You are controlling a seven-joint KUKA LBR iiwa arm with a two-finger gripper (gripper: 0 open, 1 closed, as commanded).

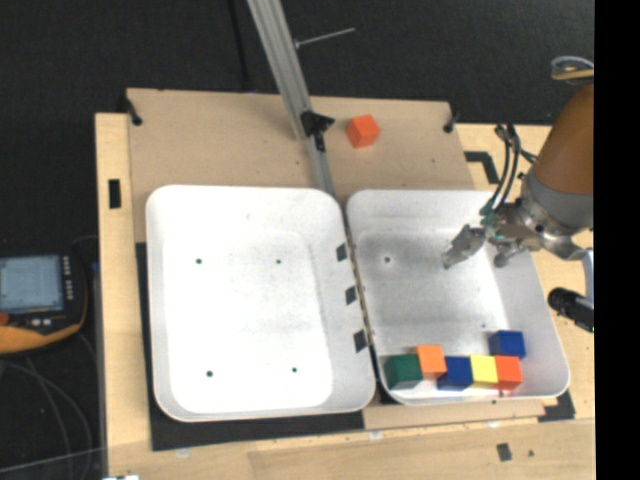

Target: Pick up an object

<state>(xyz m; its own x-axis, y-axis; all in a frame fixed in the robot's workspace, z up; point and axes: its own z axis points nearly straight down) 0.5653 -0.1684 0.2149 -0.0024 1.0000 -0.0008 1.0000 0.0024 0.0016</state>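
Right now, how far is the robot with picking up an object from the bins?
Nothing looks picked yet. The gripper is spread open over the right bin, near its far side, with nothing between its fingers. The blocks lie apart from it, along the near wall: green block, orange block, two blue ones, a yellow one and another orange one. Still left: reach a block, close on it, lift.
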